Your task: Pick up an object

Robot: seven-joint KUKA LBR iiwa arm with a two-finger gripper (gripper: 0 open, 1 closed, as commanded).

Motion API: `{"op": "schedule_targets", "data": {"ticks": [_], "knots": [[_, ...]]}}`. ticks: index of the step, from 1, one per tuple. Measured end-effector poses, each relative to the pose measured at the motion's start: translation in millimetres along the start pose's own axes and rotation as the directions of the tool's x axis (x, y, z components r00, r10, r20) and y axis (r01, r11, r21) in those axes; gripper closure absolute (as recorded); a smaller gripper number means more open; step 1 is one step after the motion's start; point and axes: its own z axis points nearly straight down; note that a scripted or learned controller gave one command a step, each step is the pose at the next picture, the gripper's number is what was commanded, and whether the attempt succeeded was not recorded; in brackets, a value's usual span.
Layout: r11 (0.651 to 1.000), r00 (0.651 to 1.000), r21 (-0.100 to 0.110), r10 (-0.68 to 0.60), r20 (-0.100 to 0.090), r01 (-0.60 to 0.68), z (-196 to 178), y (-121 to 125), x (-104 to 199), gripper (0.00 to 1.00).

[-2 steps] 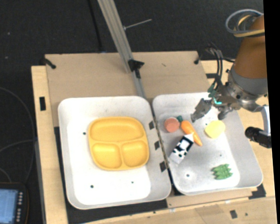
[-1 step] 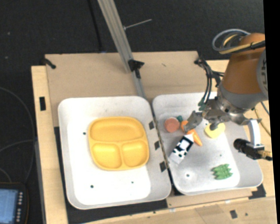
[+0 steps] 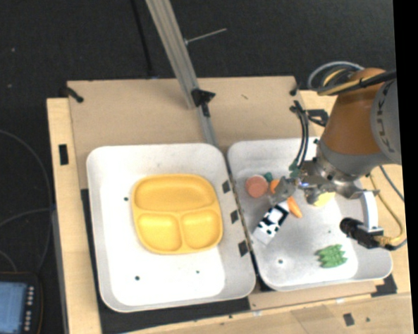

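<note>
Camera view gives us the bench from above, with two shallow white bins side by side. We see the left bin [image 3: 114,225] holding a yellow divided tray [image 3: 176,213], which lies flat near its middle with its three compartments facing up. The right bin [image 3: 299,263] carries the loose objects: a round reddish piece [image 3: 256,187] near the upper left corner, a small teal piece [image 3: 268,176] just beside it, a black-and-white checkered block [image 3: 271,221] lying tilted below them, an orange carrot-shaped piece [image 3: 294,208] just right of that block, a pale yellow item [image 3: 322,199] partly under the arm, and a green bumpy object [image 3: 332,256] well apart near the lower right.

We find the arm [image 3: 355,129] reaching in from the right, its gripper [image 3: 300,185] low over the upper middle of the right bin, just above the carrot-shaped piece. We cannot tell how the gripper stands, nor whether it touches any object.
</note>
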Motion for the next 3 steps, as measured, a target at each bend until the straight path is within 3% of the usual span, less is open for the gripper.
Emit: {"op": "schedule_targets", "data": {"ticks": [1, 2, 3], "knots": [[1.000, 1.000, -0.005, 0.001, 0.000, -0.001, 41, 0, -5, 0.00], [1.000, 1.000, -0.009, 0.004, -0.001, -0.004, 29, 1, -5, 1.00], [1.000, 1.000, -0.010, -0.005, -0.001, 0.005, -17, 6, 0, 1.00]]}}
